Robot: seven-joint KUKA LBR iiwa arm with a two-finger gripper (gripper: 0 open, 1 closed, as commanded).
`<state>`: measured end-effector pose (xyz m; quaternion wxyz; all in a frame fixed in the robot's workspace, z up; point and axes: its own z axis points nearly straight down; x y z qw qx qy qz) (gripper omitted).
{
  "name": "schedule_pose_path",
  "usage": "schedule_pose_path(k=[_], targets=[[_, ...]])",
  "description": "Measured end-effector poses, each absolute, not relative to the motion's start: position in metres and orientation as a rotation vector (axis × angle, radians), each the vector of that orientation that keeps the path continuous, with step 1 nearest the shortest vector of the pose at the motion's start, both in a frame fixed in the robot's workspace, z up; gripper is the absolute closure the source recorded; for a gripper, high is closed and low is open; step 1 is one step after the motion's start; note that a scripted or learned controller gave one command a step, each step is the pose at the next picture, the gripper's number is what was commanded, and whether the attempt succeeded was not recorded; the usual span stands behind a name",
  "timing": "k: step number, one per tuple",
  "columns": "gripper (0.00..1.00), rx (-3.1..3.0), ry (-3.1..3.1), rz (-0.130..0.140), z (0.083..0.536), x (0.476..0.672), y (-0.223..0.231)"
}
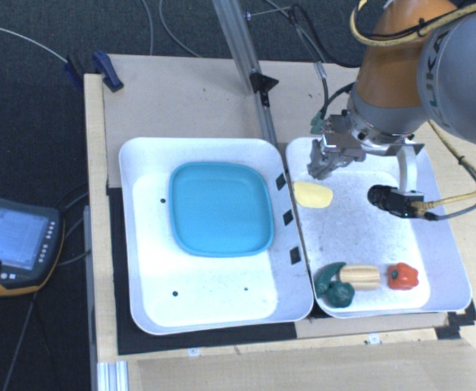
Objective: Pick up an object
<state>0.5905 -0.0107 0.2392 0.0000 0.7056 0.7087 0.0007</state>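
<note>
Left white bin: square blue plastic plate. Right white bin: pale yellow oval object, long axis left-right, just below-left of metal two-finger gripper; grip state indeterminable, nothing seen held. Near edge: green, tan, red toys.

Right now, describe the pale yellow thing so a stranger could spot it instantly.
Look in the right white bin, at its upper left part, close to the edge shared with the left bin. The pale yellow piece lies there just below the tool. It is alone; the green, tan and red items cluster along the bin's bottom edge.
</note>
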Motion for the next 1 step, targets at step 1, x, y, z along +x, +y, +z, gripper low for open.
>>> schedule_pose_path(k=[1], targets=[[1.0, 2.216, 2.227, 0.002, 0.2415, 0.6074, 0.0491]])
